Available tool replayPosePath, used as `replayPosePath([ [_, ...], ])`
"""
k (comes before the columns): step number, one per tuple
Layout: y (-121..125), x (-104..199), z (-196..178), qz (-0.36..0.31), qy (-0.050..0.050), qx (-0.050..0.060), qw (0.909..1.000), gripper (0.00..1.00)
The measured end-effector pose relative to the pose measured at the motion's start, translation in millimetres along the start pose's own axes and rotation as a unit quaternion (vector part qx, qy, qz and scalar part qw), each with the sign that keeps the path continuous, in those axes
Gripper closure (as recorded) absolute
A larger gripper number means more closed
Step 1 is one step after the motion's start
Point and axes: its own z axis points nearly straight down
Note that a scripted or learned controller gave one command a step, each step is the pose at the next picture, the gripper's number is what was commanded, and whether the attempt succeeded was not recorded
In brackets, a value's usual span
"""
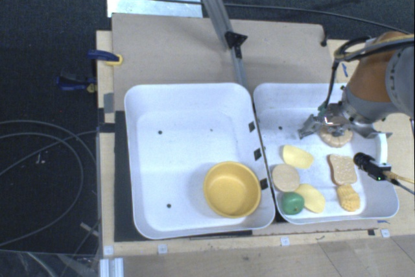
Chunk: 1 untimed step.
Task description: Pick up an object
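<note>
My gripper (327, 122) is low in the right bin (285, 104), near its back right part. It hovers right over a round tan cookie-like piece (337, 138), which shows partly from under it. Whether it touches that piece cannot be told. Closer to the front lie a pale yellow piece (297, 156), a round beige disc (285, 177), a green item (292, 203), another yellow piece (313, 198), a bread slice (342, 168) and an orange-yellow ridged piece (349, 198).
The left bin (168, 113) holds a yellow bowl (232, 188) at its front right corner. A grey slanted pole (217, 6) crosses above the bench at the back. The bins' shared wall (258, 146) runs just left of the food pieces.
</note>
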Motion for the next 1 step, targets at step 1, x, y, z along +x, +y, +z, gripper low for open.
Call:
replayPosePath([
  [1,2.4,-1.6,-14.8,0.000,-0.002,-0.004,1.0000,1.00],
])
